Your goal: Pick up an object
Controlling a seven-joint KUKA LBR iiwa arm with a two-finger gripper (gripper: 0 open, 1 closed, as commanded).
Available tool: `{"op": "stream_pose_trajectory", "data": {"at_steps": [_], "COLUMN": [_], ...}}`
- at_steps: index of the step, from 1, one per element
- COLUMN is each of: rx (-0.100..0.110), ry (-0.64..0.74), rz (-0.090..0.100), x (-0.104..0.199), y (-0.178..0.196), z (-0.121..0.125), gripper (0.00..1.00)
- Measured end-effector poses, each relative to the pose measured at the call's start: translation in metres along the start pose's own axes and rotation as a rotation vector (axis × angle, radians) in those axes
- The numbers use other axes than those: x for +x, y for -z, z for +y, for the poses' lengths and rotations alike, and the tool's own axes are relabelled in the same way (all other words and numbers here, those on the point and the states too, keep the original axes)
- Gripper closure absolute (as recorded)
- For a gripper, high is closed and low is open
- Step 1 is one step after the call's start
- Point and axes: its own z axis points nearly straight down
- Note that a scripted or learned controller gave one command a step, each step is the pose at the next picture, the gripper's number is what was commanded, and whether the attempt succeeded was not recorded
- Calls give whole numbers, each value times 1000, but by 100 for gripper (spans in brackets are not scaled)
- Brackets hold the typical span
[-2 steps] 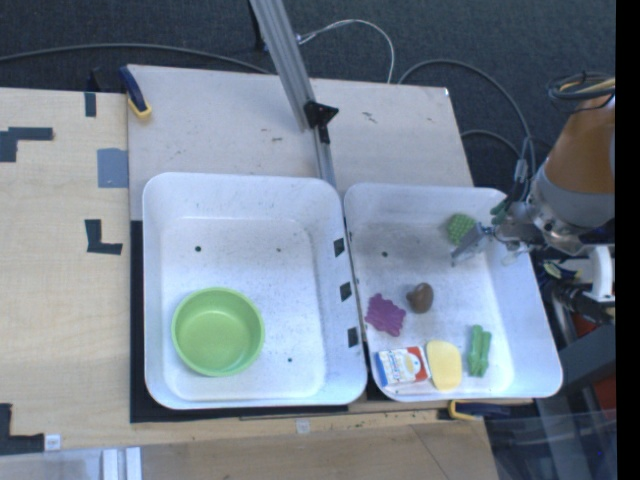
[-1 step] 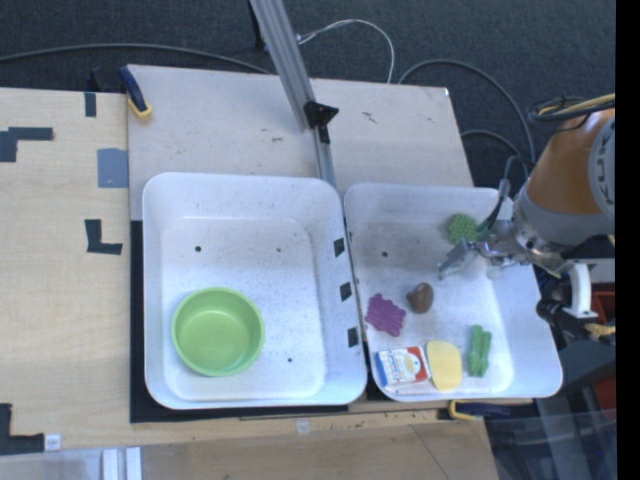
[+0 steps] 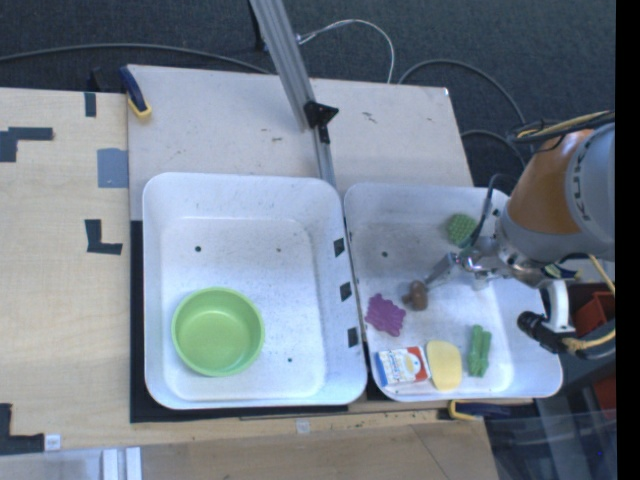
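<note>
While we reach in from the right edge of the tabletop, our end effector (image 3: 432, 276) hangs low over the middle of the right bin (image 3: 505, 380), its slim fingers slanting down and left toward a small brown object (image 3: 416, 294) that lies right at their tips. We cannot tell whether the fingers are spread or closed, nor whether they touch that brown piece. Just left of it, toward the bin's left wall, lies a purple, ragged-edged object (image 3: 385, 314). Behind the fingers, nearer the bin's far edge, sits a green textured object (image 3: 461, 229), partly covered by our wrist. Along the near edge of the same bin we see three things in a row: a white packet with red print (image 3: 401, 366) in the near-left corner, a pale yellow oval piece (image 3: 444, 364) just beside it, and a dark green elongated object (image 3: 480, 350) to the right of that. The left bin (image 3: 240, 193) touches the right one along their shared wall and holds a lime green bowl (image 3: 217, 331), upright, in its near-left corner.
</note>
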Motion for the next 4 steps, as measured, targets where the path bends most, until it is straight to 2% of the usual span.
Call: {"op": "stream_pose_trajectory", "data": {"at_steps": [1, 2, 4], "rx": [1, -4, -3], "ry": [1, 1, 0], "rz": [1, 0, 0], "x": [1, 2, 0], "y": [11, 72, 156], "z": [0, 7, 15], "gripper": [100, 100, 100]}}
